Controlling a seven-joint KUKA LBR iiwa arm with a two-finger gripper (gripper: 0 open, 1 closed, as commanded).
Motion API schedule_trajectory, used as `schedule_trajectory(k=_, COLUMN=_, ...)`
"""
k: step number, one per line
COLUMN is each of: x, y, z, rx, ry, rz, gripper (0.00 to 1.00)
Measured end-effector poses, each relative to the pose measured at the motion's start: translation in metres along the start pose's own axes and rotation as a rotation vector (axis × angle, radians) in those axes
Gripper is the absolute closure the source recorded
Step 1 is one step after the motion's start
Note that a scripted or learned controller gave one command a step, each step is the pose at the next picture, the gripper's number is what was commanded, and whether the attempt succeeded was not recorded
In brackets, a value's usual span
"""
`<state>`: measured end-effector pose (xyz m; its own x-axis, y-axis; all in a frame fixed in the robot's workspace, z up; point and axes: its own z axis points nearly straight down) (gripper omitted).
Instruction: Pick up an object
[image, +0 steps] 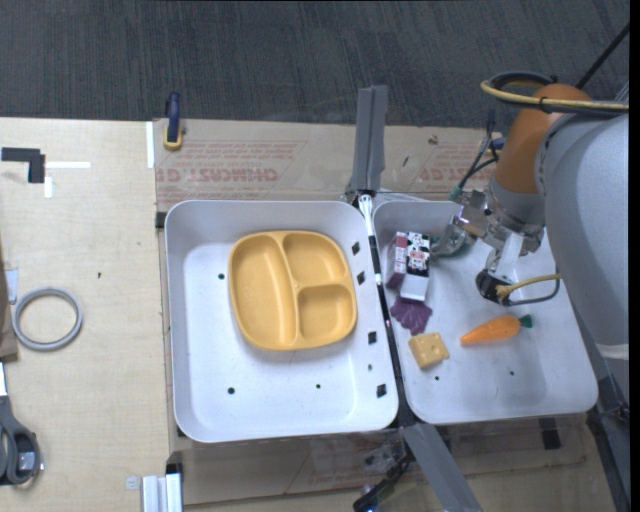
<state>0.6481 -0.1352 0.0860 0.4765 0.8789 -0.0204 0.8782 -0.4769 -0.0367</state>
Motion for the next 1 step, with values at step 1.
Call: schedule_trajectory(k=1, x=-0.0744, y=-0.0643, z=-0.0009, rx=-0.031, ry=0.020, rz=0.124, gripper=0.00)
